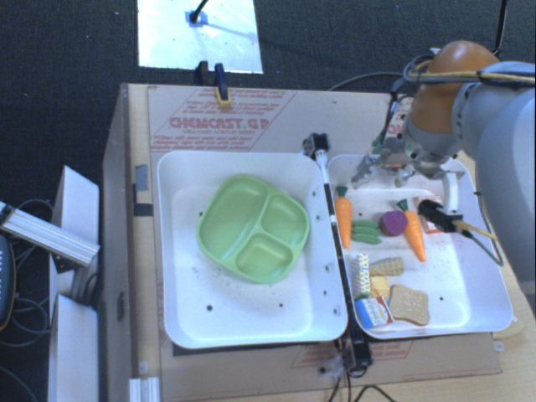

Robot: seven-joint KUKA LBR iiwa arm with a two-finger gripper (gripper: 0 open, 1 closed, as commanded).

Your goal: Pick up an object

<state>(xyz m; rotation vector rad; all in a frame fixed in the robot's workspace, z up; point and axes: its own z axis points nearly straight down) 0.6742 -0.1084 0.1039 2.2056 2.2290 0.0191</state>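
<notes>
We see the bench (251, 120) carrying two shallow white bins side by side, and the grey arm (494, 115) with its orange band reaching in from the right over the far end of the right bin (486, 296). The left bin (193, 308) holds a green divided plate (254, 228), lying flat near its middle. In the right bin we find two toy carrots: one carrot (343, 216) lies along the left wall, the second carrot (414, 233) sits further right, just beside a purple round piece (394, 223). Green pea pods (365, 231) lie between the two carrots. Toward the near end rest a slice of toast (409, 304), a cracker (386, 267) and a small blue-and-white packet (372, 311). The gripper (381, 164) hangs above the far left corner of the right bin, its fingers spread apart with nothing between them, well clear of the toys.
</notes>
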